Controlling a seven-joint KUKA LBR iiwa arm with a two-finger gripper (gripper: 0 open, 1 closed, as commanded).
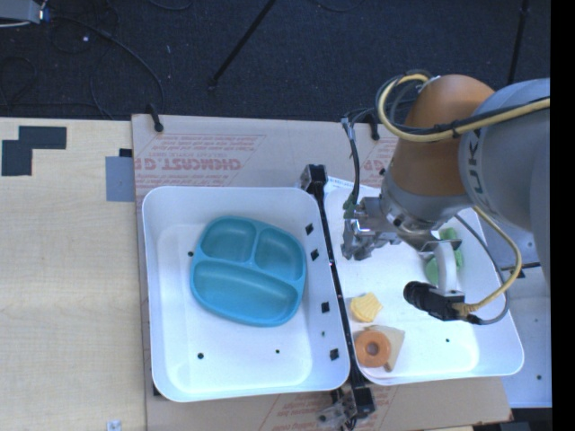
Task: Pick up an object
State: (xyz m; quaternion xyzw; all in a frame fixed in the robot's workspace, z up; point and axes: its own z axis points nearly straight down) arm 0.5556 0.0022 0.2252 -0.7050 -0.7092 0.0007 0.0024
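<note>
Where the grey arm with the orange band (446, 124) leaned in from the right of the frame, its metal gripper (358, 239) hung over the upper left part of the right-hand shallow white bin (476, 353), close beside that bin's left wall. Whether the gripper was spread or pressed together could not be told, as it showed small and blurred against the white floor.

Below the gripper and apart from it, a small yellow ridged piece (366, 308) lay on the bin floor near the left wall. Just below that, an orange-brown ring (374, 346) rested on a flat tan piece (393, 338) in the bin's lower left corner. To the right of the gripper, a green and white object (447, 257) lay partly hidden by the arm, and its shape could not be made out.

Left of centre, the left-hand shallow white bin (180, 366) held a blue plastic plate with three compartments (247, 269), lying flat in the middle of its floor. Both bins stood touching side by side on a brown cardboard sheet with red print (202, 155), which lay on the pale wooden bench (63, 285) at the left of the frame.
</note>
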